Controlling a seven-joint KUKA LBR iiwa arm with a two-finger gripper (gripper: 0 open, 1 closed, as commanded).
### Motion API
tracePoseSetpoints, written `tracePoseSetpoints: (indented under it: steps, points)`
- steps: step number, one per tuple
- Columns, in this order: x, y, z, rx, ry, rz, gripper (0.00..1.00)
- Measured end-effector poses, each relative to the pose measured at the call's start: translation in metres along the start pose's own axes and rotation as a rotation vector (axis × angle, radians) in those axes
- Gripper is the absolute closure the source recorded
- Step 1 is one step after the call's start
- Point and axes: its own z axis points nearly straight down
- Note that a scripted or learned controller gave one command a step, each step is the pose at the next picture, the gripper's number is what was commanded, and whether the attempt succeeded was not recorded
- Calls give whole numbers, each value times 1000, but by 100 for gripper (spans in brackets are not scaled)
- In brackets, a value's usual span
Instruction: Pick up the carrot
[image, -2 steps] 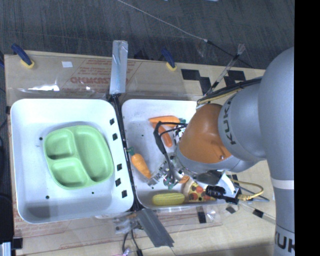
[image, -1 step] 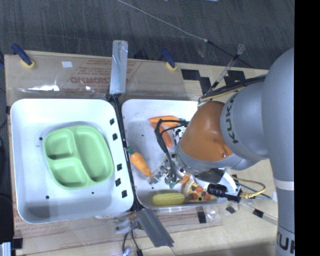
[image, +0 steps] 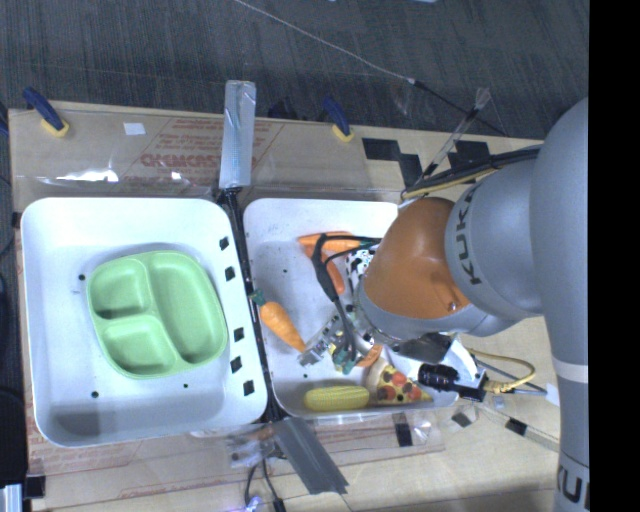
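Note:
The carrot (image: 280, 322), orange with a small green tip, lies along the left wall of the right bin (image: 270, 228), pointing down and to the right. My gripper (image: 337, 346) hangs just to the right of the carrot's lower end, low over the bin floor. Nothing can be made out held in it. The orange wrist band and the grey arm cover the right half of this bin.
A green divided plate (image: 155, 312) sits in the left bin (image: 50, 240). In the right bin lie another orange item (image: 335, 243) at the back, a yellow item (image: 336, 398) along the front wall, and a pizza slice (image: 393, 383) beside it.

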Motion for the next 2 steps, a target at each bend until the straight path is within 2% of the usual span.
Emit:
tracePoseSetpoints:
  steps: [1,2]
  points:
    - [-3,-7,29,1,-1,336,100]
    - [-3,-6,20,1,1,329,100]
